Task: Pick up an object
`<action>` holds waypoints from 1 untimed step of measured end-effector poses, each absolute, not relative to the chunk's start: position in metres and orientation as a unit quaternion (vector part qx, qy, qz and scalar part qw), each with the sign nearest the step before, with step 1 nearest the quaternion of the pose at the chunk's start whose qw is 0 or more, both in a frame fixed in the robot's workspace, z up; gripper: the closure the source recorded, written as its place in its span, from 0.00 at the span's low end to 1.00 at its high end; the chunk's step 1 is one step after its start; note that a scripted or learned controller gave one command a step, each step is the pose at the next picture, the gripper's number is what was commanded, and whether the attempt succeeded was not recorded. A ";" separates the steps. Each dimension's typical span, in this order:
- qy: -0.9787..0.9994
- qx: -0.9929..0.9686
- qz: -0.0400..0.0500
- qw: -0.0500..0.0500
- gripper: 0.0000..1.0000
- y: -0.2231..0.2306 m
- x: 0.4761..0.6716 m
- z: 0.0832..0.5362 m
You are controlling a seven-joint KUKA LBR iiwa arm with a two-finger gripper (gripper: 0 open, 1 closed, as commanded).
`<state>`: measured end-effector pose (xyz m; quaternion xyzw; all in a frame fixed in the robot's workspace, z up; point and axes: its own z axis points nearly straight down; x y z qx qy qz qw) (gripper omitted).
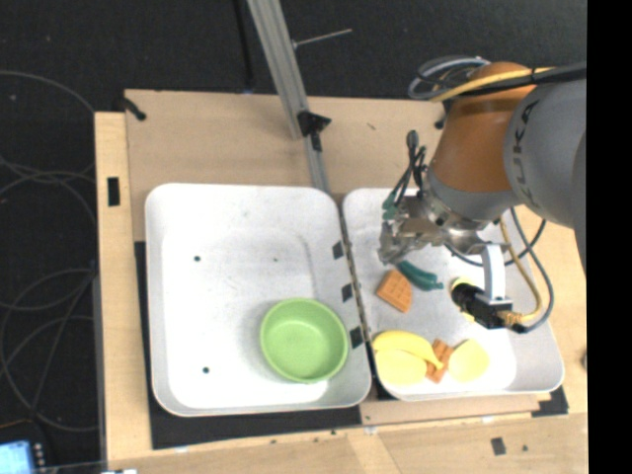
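In the right bin (533,368), my gripper (398,248) hangs low over the upper left part. Just below it lies an orange waffle-patterned block (395,290). A teal piece (427,278) lies beside that block, right under the gripper's tip; I cannot tell if it touches the gripper. Near the front wall sit a yellow lemon-like object (399,355), a smaller yellow piece (470,360) and a small orange piece (436,359) between them. A green bowl (303,339) stands in the left bin (197,235).
The arm's grey and orange body (494,146) covers the back of the right bin. Cables and a black and yellow connector (482,304) hang over its right side. A metal post (286,67) slants up from between the bins.
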<state>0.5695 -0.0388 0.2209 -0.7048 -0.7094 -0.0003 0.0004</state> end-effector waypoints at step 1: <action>-0.710 -0.704 -0.001 0.001 1.00 0.016 0.557 0.236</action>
